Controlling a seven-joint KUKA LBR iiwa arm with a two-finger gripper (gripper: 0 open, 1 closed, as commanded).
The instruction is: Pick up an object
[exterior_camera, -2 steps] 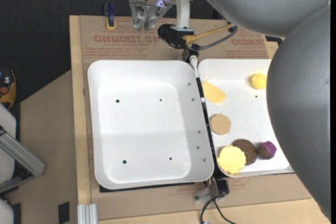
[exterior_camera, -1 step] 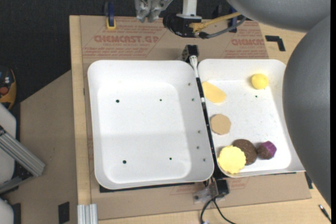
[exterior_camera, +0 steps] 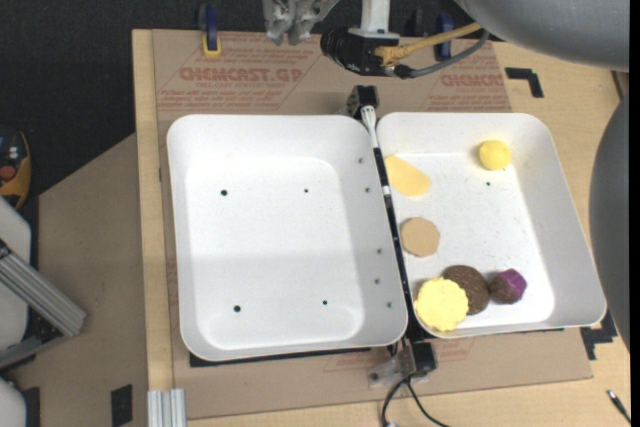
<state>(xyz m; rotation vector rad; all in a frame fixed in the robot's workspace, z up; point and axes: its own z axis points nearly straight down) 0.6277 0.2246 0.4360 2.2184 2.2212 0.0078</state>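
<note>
I see the objects all in the right bin (exterior_camera: 560, 215): a yellow ball (exterior_camera: 493, 154) near its far corner, a pale yellow slice (exterior_camera: 407, 177) against its left wall, a tan disc (exterior_camera: 420, 237) just nearer than that slice, and along the near wall a yellow puck (exterior_camera: 441, 304) touching a brown cookie (exterior_camera: 468, 286), with a purple lump (exterior_camera: 509, 286) just beside the cookie. The left bin (exterior_camera: 200, 245) sits edge to edge with the right bin. My gripper (exterior_camera: 290, 27) hangs well beyond the right bin's far wall, over the brown board (exterior_camera: 240, 73). Its fingers sit close together with nothing between them; I cannot tell whether they are fully clenched.
</note>
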